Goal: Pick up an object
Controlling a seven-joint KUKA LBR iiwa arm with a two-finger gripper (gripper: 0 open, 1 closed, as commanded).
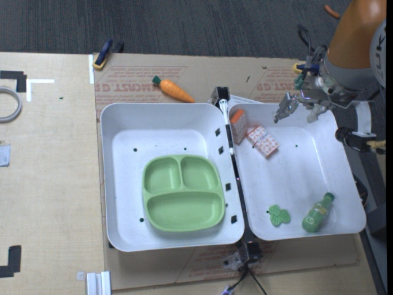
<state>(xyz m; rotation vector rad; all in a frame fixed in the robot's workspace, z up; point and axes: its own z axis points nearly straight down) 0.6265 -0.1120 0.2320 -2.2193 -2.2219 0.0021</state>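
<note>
My gripper (301, 108) hangs above the far edge of the right bin (319, 158), its two fingers spread apart with nothing between them. Below and to its left a pink-and-white patterned box (263, 141) lies in the bin, beside a small orange-and-white carton (238, 125) against the bin's left wall. A green bottle (317, 214) lies at the near right corner, with a small green leafy toy (279, 216) to its left.
The left bin (123, 165) holds a green divided plate (183, 192). A toy carrot (173, 89) lies on the cardboard behind the bins. A blue clip (103, 54) sits at the cardboard's far left corner. The arm's orange band (359, 17) is at the upper right.
</note>
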